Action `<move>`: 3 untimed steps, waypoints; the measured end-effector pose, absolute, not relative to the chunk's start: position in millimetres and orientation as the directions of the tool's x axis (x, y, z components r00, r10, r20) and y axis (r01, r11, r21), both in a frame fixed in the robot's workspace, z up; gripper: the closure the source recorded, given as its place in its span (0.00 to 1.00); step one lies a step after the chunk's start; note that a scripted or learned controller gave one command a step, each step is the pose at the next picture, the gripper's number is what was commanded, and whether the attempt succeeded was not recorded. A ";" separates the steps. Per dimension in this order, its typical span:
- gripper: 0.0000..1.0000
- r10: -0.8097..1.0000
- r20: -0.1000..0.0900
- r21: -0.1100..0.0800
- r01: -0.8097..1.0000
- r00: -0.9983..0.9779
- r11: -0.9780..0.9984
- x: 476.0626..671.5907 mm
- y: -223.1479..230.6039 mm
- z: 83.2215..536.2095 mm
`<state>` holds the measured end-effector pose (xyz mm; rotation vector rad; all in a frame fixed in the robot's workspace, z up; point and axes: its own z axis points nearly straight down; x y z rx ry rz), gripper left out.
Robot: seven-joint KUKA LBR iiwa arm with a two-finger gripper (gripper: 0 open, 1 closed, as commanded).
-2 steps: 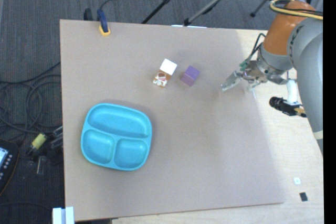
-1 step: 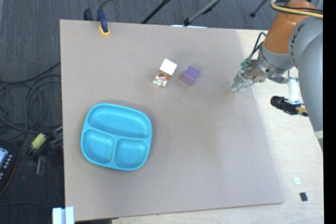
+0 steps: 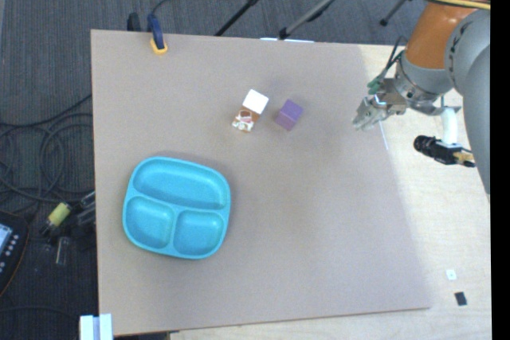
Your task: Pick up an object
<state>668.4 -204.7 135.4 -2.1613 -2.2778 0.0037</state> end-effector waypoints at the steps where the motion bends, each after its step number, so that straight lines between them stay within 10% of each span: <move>1: 1.00 0.993 0.002 -0.005 0.993 -0.120 0.120 575.2 -200.7 150.5; 3: 1.00 0.951 0.002 -0.004 0.951 -0.308 0.308 600.8 -184.7 147.7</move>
